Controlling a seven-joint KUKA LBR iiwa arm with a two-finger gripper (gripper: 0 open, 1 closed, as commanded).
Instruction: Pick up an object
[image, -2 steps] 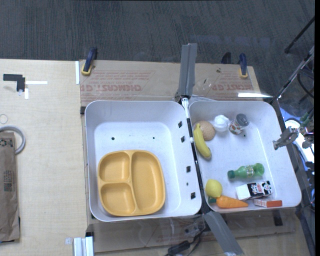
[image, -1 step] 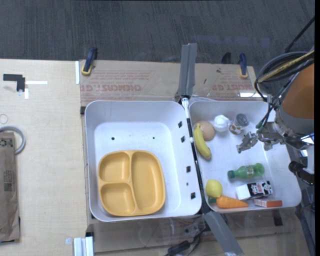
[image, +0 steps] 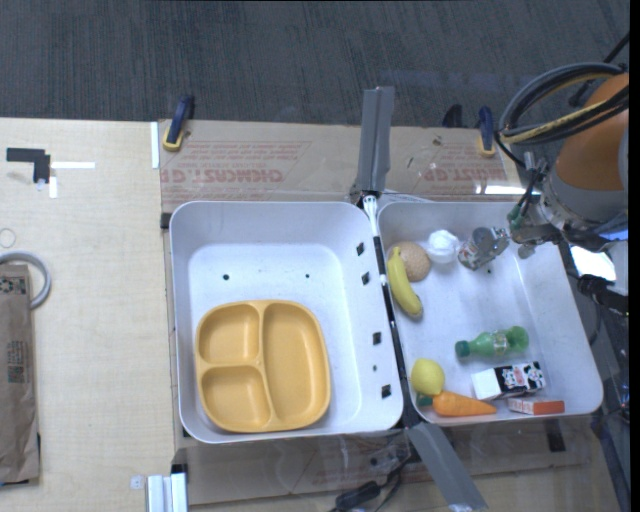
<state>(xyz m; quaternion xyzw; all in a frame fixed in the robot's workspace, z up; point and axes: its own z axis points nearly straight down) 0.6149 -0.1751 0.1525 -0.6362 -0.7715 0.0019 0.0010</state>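
Observation:
My gripper (image: 484, 247) hangs over the far part of the right bin (image: 560, 310), just right of a small white object (image: 442, 242). Nothing is seen held in it. A banana (image: 404, 284) lies along the bin's left wall with a brown round fruit (image: 416, 262) at its top end. A green bottle (image: 492, 343) lies on its side in the middle. Along the near wall sit a lemon (image: 428, 376), a carrot (image: 463, 404), a white and black carton (image: 510, 380) and a small orange box (image: 537, 406).
The left bin (image: 200, 250) holds a yellow divided plate (image: 264, 364) in its near half. A grey divider bar (image: 376, 140) stands between the bins at the back. Black cables (image: 545, 95) loop above the arm at the upper right.

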